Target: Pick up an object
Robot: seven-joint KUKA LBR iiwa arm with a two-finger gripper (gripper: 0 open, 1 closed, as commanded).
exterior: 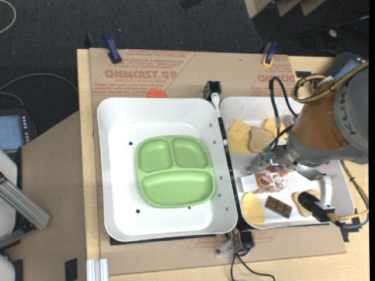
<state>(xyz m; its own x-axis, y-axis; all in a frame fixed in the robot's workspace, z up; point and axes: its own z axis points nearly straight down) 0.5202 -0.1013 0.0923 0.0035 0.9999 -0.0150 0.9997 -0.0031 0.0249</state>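
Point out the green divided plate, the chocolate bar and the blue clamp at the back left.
Green divided plate (174,171), camera view, centre ridge.
Chocolate bar (278,206), camera view, its middle.
Blue clamp (111,48), camera view, its handle.

Small toy food pieces are found in the right-hand shallow white bin (249,105): a pale yellow cheese-like wedge (237,135) towards its far left; a flat yellow oval piece (252,208) at its near-left corner; a brown chocolate-like bar (278,205) just beside the oval.

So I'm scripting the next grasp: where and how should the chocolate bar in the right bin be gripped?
The chocolate bar lies flat and slightly slanted. Probably come straight down and pinch across its short width, at mid-length; the yellow chip sits close on its left.
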